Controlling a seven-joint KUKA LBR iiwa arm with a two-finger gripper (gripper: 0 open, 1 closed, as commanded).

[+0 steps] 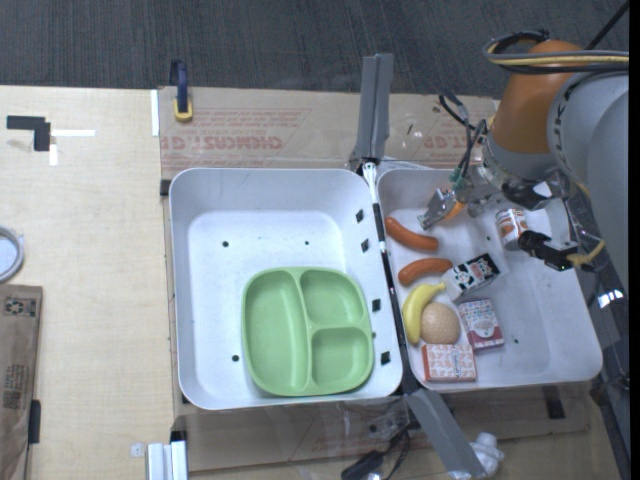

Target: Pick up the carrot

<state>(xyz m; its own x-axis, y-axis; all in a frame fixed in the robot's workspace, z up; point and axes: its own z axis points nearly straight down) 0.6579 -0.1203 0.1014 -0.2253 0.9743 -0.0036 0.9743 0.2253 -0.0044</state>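
Noted at 6 o'clock in the right bin (pixel 545 343): small boxes (pixel 450 362), an egg (pixel 440 321), a banana (pixel 417 310). Recorded in the left bin (pixel 215 268): a green divided plate (pixel 308 330). Found further back, toward 10 o'clock, two reddish sausages (pixel 411 233). Located beyond these, at 11 o'clock: the carrot (pixel 456 207), a short orange piece right against the gripper (pixel 438 211). Cannot tell whether clenched or released; too small and blurred. Judged light, stiff, smooth and tapered, so liable to roll or squirt out. Recommended taking across the thicker middle, crosswise to its length.
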